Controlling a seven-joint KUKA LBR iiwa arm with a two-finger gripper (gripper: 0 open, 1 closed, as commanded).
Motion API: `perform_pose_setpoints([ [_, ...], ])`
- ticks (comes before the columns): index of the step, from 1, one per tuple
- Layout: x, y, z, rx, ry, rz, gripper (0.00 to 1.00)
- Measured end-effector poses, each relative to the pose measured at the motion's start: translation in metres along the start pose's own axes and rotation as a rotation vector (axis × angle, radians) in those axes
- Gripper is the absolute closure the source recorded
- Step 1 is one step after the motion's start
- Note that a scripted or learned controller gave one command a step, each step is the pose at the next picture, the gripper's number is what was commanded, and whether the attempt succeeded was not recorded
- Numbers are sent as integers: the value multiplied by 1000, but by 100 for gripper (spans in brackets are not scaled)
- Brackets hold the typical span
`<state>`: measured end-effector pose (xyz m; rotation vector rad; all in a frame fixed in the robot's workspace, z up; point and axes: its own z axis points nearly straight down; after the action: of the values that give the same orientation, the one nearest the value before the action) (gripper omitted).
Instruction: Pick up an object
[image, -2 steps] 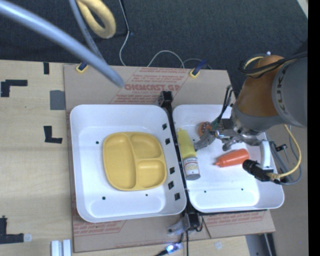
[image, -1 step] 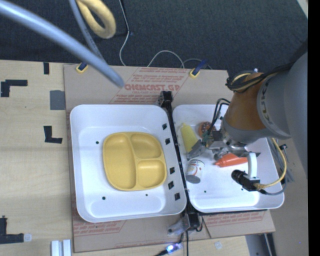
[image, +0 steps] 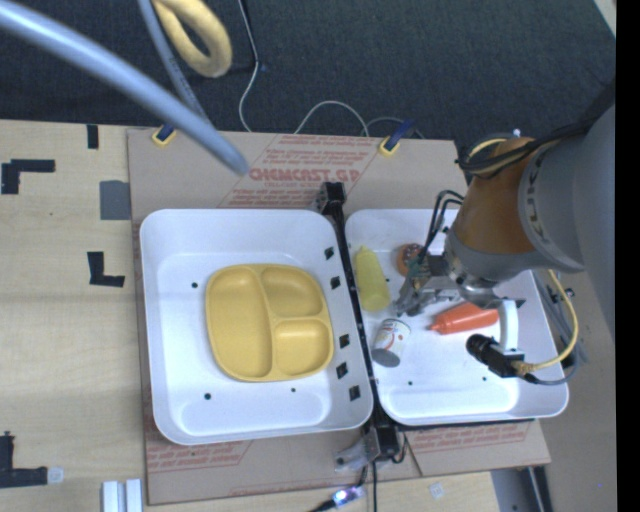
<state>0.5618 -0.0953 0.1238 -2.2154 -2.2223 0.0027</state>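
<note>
**Gripper low in the right bin, nothing lifted yet**

In the left bin (image: 165, 300) lies a yellow divided plate (image: 268, 321) with 3 compartments, flat and well apart from the arm. Past the black divider, the right bin (image: 450, 395) holds the candidates: a pale yellow oblong object (image: 371, 279) beside the divider, a small grey-and-white item (image: 387, 338) below it, a small brown object (image: 409, 258) and an orange object (image: 464, 319). The gripper (image: 418, 290) sits low among them, between the yellow oblong and the orange one. Its open or closed state cannot be told. No object appears raised, so the pick still seems ahead. Both bins rest on a cardboard sheet (image: 300, 170) over a wooden bench (image: 60, 330); dark carpet (image: 400, 50) lies beyond.
</note>
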Motion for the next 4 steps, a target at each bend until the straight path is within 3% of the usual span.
perform_pose_setpoints([
  [1,1,-2,-63,-7,-1,2,100],
  [2,1,-2,-96,-4,-1,2,100],
  [4,102,-29,-103,-1,0,-4,100],
])
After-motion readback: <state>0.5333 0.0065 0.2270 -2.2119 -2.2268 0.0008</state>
